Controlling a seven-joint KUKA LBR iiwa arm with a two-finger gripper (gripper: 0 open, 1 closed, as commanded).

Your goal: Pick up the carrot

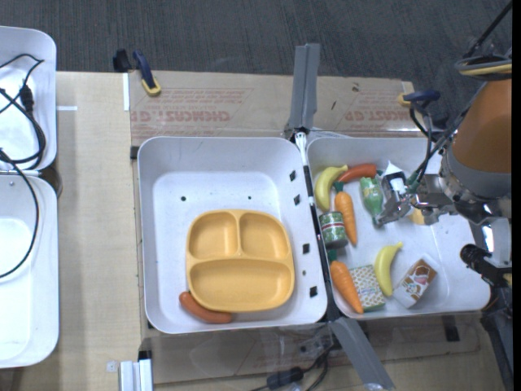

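Tool (pixel 396 204) low in right bin (pixel 456 300), beside green packet (pixel 372 195); finger state impossible to tell. Approach step, nothing gripped. Two carrots: one (pixel 348 217) upright beside green can (pixel 333 229), another (pixel 345 287) at front-left corner. Next: shift left over nearer carrot, align, descend.

We're looking at a robotics lab: a wooden bench (pixel 89 218) with two white bins (pixel 155 218) clamped over cardboard (pixel 212 104), toy food just left of the gripper (pixel 396 206), loose black cables (pixel 20 129) far left of it, grey carpet (pixel 244 15) beyond.
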